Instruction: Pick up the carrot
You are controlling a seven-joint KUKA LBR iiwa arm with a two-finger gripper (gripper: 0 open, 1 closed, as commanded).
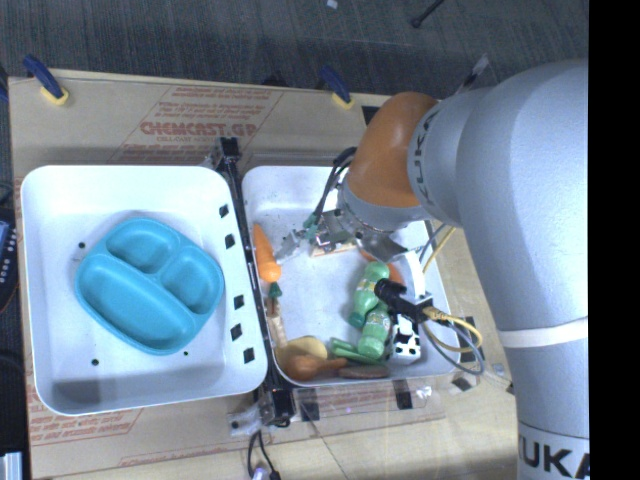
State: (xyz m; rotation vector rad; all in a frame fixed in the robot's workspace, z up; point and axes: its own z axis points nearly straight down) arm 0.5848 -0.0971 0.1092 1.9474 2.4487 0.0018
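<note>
Big and grey, the arm (520,218) hangs over the right bin (300,183), and I want its gripper (312,235), which is just beside the carrot (265,256) lying along that bin's left wall, to come straight down around it.

I see a bench (200,118) topped with a brown cardboard sheet bearing red print. Two blue clamps (45,80) pin the sheet at its far edge, one near the far left corner and one (336,85) near the middle. Directly on the sheet sit two shallow white bins side by side, their inner walls touching: the left bin (60,268) and the right bin (300,183). Black clips (229,152) sit along the seam between them.
</note>
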